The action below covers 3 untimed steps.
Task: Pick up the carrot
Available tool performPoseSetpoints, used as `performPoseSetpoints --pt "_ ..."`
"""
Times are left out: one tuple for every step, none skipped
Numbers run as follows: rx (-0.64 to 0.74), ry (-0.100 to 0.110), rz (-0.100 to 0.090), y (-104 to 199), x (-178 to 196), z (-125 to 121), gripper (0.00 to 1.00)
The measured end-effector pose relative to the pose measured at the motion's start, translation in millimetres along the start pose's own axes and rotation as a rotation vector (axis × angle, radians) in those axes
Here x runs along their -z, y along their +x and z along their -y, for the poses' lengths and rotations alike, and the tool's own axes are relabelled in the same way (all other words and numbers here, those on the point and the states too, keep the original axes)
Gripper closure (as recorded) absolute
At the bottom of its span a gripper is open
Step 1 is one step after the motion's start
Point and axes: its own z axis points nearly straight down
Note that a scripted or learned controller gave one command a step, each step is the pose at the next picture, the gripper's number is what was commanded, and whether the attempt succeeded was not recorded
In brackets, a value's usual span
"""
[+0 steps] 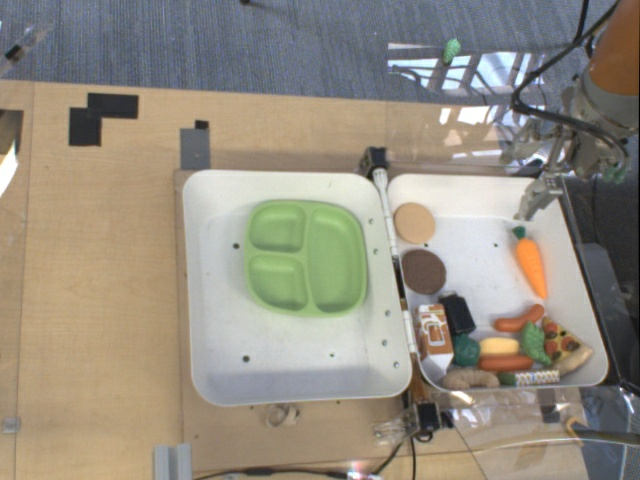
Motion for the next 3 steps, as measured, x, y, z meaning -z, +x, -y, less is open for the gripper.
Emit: performPoseSetpoints --pt "-0.072 -0.003 -0.013 -8 -128 32 0.0" --pt "-0.045 0.001 0.002 -2 -178 48 0.0" --pt "0.224 0.0 0.0 26 -178 48 0.0"
